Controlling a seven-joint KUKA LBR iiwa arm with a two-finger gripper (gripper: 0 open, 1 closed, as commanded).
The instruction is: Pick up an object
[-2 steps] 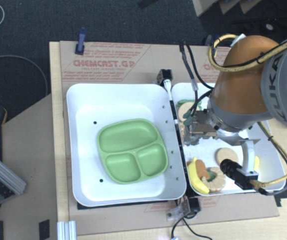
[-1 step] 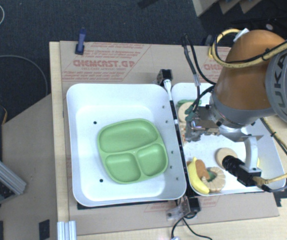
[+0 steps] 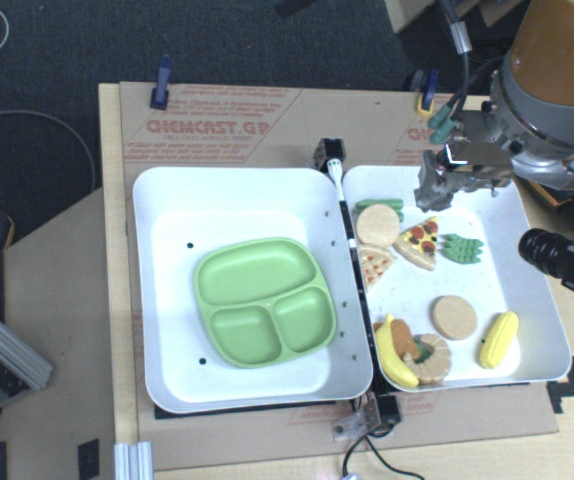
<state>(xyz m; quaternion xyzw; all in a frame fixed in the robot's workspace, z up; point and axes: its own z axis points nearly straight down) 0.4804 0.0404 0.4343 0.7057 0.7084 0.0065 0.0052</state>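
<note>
- right bin (image 3: 542, 353): banana (image 3: 394, 360), yellow piece (image 3: 498, 338), round cookie (image 3: 454, 317) nearest
- pizza slice (image 3: 419, 242), green leafy toy (image 3: 462, 249) mid-bin
- gripper (image 3: 435, 196) above far end, nothing held; finger spread cannot tell
- arm cropped at the top-right

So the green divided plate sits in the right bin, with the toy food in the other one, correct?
Not quite. The camera view shows the green plate in the left bin; the toy food lies in the right bin, where the gripper hovers.
</note>
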